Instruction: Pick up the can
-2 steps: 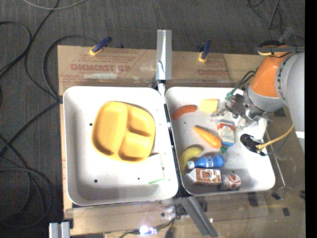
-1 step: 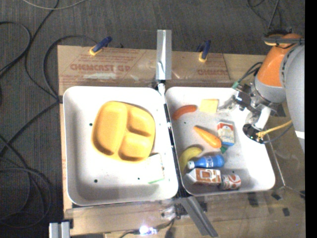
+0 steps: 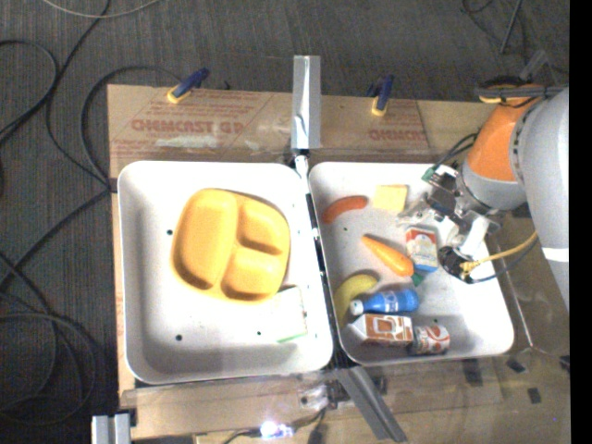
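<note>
Floor and bench: dark carpet strewn with cables surrounds a cardboard-topped bench (image 3: pixel 231 123) that carries two white bins side by side.
Left bin: the left bin (image 3: pixel 148 340) holds a yellow divided tray (image 3: pixel 231 245) and little else of note.
Right bin: the right bin (image 3: pixel 495 326) is crowded, with a red sausage-like piece (image 3: pixel 343 207), a pale yellow block (image 3: pixel 391 197), a carrot (image 3: pixel 388 255), a small carton (image 3: pixel 422 245), a banana (image 3: pixel 352 289), a blue bottle (image 3: pixel 388 302) and a brown box (image 3: pixel 387 329).
Can: the can (image 3: pixel 431 339) lies on its side at the bin's near edge, end to end with the brown box and touching it, just below the blue bottle.
My pincer: my pincer (image 3: pixel 442 213) hangs over the far right part of this bin, just beside the small carton and well apart from the can.
Pincer state: I cannot tell how it is set; the tips are lost against the clutter beneath.
Step in hand: by my reckoning the approach is yet to be made, nothing is held.
Risk, wrong thing: dropping from where I am would likely catch the carton, not the can.
Risk, crowding: the box and the bin wall hem the can in, so I could jam on them or nudge both.
Risk, rolling: lying down, the can may roll or slip away if I close off-centre.
</note>
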Tool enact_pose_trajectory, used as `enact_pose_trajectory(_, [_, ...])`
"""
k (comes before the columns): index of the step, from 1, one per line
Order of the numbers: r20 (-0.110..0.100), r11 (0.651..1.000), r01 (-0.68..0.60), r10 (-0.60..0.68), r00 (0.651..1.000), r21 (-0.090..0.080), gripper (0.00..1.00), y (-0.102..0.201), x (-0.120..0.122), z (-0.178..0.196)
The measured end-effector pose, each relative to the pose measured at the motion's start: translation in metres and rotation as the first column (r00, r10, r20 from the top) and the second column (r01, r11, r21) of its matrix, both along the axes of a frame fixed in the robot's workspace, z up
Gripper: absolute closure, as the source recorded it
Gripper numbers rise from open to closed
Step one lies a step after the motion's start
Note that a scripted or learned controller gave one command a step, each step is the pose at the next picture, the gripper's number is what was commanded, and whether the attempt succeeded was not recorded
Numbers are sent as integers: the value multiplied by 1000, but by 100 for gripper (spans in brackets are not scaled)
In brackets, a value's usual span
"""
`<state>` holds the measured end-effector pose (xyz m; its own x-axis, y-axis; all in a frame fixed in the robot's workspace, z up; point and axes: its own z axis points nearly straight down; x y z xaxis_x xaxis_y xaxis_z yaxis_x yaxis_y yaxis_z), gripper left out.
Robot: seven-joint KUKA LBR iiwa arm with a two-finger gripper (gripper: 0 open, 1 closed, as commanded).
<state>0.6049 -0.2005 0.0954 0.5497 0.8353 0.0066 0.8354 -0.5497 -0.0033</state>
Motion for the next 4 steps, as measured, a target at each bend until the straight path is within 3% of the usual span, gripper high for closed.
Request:
enact_pose_trajectory(1, [-6, 1000, -2, 2, 1000, -2, 100, 0, -2, 7])
enact_pose_trajectory(2, [-5, 906, 423, -424, 906, -10, 100, 85, -3, 91])
enact_pose_trajectory(3, [-5, 833, 553, -553, 833, -12, 100, 49, -17, 63])
enact_pose_trajectory(4, [-5, 888, 460, -460, 888, -11, 100, 142, 20, 132])
